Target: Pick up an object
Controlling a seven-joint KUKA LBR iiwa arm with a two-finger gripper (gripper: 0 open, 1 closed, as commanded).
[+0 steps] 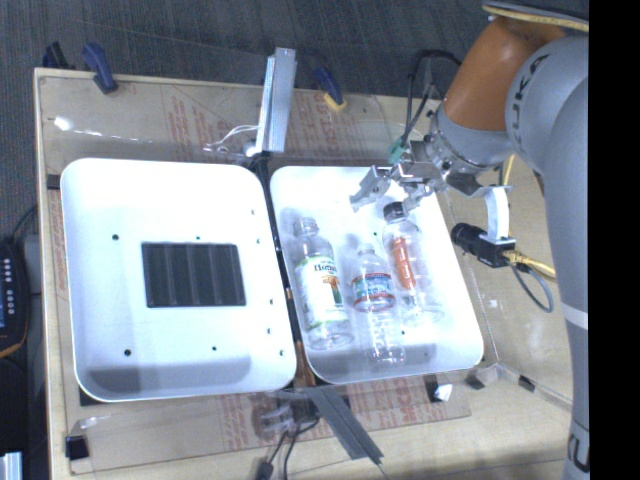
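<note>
Three clear plastic bottles lie in the right bin [455, 343]. One has a green and white label [318, 283], one a blue label [373, 293], one an orange label [403, 260]. My gripper [380, 200] hovers over the far part of that bin, just above the cap end of the orange-label bottle. Its fingers look spread, with nothing between them. The grey arm with its orange band reaches in from the upper right.
The left bin [90, 198] holds a flat black ridged panel [193, 274] in its middle. A metal post [276, 103] stands at the back between the bins. Blue clamps [100, 68] grip the board's far edge.
</note>
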